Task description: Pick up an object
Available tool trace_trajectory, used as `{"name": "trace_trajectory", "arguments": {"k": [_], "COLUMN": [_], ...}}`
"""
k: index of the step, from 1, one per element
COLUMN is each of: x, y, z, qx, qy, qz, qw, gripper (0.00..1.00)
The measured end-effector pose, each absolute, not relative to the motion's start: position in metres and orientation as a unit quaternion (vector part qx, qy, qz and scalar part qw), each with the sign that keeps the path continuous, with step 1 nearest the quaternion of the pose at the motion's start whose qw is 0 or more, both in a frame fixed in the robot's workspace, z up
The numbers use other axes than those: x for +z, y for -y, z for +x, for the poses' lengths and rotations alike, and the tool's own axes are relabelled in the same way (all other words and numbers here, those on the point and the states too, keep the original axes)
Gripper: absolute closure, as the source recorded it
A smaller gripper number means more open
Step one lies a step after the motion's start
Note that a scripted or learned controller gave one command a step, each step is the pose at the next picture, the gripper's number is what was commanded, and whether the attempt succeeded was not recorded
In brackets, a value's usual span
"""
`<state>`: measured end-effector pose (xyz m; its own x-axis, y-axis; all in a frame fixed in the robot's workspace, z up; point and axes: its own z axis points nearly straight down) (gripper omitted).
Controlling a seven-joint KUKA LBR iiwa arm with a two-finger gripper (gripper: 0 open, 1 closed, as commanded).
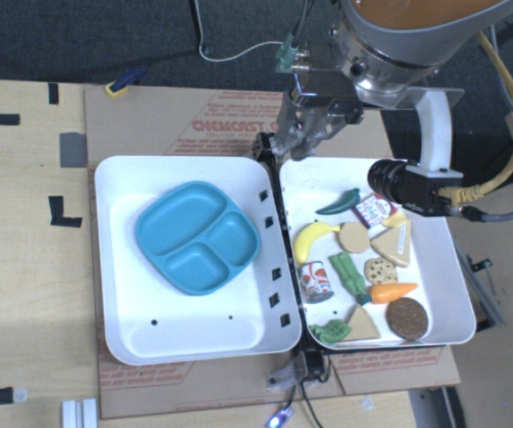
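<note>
cardboard underlies both bins; our gripper [302, 136], spread unclear to us, hovers at twelve o'clock from crowded toy food [363, 266]; we risk snagging neighbours.

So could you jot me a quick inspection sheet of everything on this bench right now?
Surface: brown cardboard sheet bearing two shallow white bins, left bin, right bin.
Job's things: in the right bin, a yellow toy banana, orange toy carrot, round brown cookie, green toy pepper, small red-and-white can.
Clutter: blue three-compartment plastic tray in the left bin.
Gripper: the grey arm's gripper is at the far rim between the bins; fingers unclear.
Cables: thin white cable beyond the bench; yellow hose at right.
Surroundings: dark carpet.
</note>
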<state>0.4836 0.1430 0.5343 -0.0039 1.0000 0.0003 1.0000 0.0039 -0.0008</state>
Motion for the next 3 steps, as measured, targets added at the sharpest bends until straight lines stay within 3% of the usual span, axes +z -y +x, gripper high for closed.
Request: {"name": "trace_trajectory", "arguments": {"k": [1,2,3], "x": [0.534,0.32,0.414], "y": [-0.211,-0.225,-0.221], "z": [0.483,0.55,0.481], "qx": [0.0002,0.0073,-0.0028], "qy": [0.71,0.707,0.709], "qz": [-0.704,-0.707,-0.705], "qw": [0.001,0.002,0.0], "gripper": [1.0,1.0,1.0]}}
